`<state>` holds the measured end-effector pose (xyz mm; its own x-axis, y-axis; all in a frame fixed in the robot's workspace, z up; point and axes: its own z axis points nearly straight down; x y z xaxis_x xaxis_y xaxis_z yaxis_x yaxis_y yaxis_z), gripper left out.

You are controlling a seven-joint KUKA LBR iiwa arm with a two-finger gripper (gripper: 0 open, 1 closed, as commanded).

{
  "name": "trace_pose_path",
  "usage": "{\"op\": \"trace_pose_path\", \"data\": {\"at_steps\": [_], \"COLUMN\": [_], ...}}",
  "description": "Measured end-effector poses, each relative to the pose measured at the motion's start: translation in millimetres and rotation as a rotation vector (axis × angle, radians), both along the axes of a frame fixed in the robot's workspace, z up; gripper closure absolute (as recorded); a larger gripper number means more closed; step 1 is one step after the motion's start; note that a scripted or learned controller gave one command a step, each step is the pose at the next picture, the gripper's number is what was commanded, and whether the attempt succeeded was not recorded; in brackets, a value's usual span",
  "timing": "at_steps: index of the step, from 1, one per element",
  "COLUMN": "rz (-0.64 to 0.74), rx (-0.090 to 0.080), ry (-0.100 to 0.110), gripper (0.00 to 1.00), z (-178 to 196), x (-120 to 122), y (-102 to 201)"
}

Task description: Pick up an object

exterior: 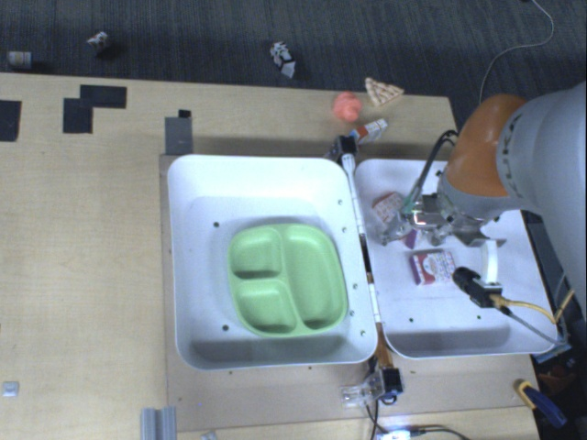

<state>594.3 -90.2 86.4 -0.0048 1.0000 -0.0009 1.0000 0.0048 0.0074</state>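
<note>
My gripper is low in the right bin, near its left wall. It hangs over a small pale packet with red marks and a small purple item. Just to its right and nearer the front lies a red-and-white packet. A white stick-like item lies further right. The arm's grey body and orange band hide the bin's back right part.
The left bin holds a green divided plate. On the bench behind the bins sit a pink ball, a wedge-shaped toy and a small marker. A divider wall separates the two bins.
</note>
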Motion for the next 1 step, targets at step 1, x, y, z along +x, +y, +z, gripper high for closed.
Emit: {"op": "trace_pose_path", "data": {"at_steps": [1], "rz": [0.002], "rx": [0.000], "ry": [-0.007], "gripper": [1.00], "z": [12.1], "x": [2.0], "y": [0.6]}}
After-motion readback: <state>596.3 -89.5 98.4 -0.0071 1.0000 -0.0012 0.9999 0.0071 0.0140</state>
